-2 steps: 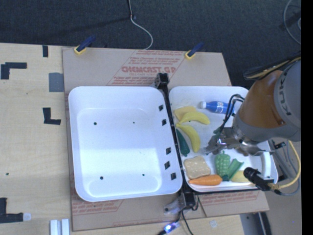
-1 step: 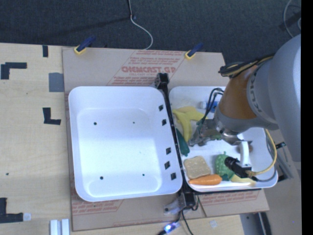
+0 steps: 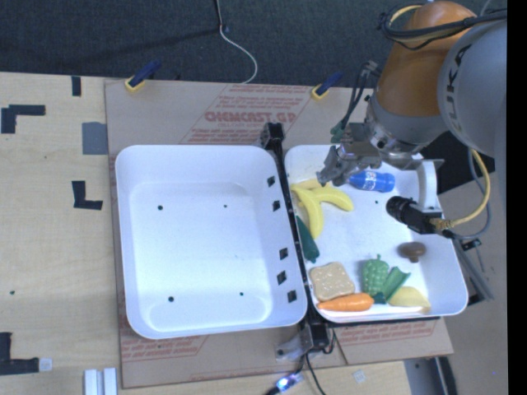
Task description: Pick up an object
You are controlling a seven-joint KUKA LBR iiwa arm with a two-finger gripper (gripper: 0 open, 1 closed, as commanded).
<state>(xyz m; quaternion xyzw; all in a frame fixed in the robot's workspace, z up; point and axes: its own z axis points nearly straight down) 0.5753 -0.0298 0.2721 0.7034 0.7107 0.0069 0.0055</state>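
Camera view: looking down at a slant on two white bins sitting side by side on a cardboard sheet [image 3: 239, 113].
Arm: the grey arm [image 3: 478, 64] with its orange band [image 3: 420, 39] is reaching in from the right over the far end of the right bin [image 3: 451, 286].
Gripper: the gripper [image 3: 336, 169] is hanging just above the far left corner of the right bin; whether its jaws are wide or narrow cannot be told, and nothing is showing between them.
Nearest objects: a yellow banana [image 3: 317, 200] is lying just below the gripper, and a blue bottle [image 3: 372, 180] is lying just to its right.
Other contents: a green strip [image 3: 307, 241] is resting beside the banana; a bread slice [image 3: 332, 281], an orange carrot [image 3: 346, 304], a green bunch [image 3: 378, 275], a yellow piece [image 3: 408, 297] and a brown lump [image 3: 412, 252] are sitting near the front.
Left bin: the left bin [image 3: 132, 179] is sitting against the right one.
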